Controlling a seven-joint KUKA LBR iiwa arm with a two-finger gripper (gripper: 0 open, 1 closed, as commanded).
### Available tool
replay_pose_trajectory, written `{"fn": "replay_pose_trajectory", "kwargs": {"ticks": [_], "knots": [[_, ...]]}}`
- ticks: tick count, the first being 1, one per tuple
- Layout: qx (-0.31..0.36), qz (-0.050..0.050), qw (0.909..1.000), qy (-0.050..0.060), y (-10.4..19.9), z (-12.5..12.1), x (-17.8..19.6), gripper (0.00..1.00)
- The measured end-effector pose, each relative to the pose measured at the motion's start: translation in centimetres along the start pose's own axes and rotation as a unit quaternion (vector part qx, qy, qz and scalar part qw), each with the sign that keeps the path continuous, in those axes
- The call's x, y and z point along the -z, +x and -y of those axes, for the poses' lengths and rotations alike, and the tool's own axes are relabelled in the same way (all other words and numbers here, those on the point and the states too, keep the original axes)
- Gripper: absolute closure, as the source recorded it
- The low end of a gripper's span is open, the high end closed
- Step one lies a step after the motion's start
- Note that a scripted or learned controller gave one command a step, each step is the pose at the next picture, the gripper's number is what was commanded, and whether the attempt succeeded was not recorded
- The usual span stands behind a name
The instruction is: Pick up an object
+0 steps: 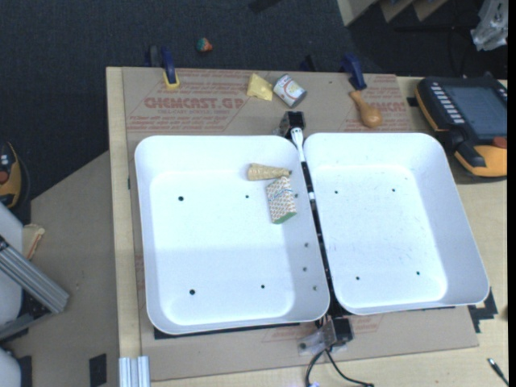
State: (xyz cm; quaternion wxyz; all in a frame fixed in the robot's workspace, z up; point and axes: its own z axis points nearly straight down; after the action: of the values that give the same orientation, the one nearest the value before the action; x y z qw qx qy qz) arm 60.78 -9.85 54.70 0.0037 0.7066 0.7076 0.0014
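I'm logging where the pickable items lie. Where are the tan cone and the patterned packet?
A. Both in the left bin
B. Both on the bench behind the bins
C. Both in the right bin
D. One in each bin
A: the tan cone and the patterned packet lie together in the left bin, near its back right corner.

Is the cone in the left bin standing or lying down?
Lying down: the cone rests on its side on the left bin floor, just above the patterned packet.

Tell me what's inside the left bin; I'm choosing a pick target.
The left bin holds a tan cone-shaped piece and, touching it below, a patterned packet. Anything under them is covered.
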Motion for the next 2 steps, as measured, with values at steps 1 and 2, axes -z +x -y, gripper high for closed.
{"fn": "replay_pose_trajectory", "kwargs": {"ticks": [1,2], "knots": [[-0.004,-0.003,0.9999,0.013,-5.4,6.9,-20.8,1.00],[0.001,-0.004,1.0000,0.009,0.2,8.8,-28.0,1.00]]}}
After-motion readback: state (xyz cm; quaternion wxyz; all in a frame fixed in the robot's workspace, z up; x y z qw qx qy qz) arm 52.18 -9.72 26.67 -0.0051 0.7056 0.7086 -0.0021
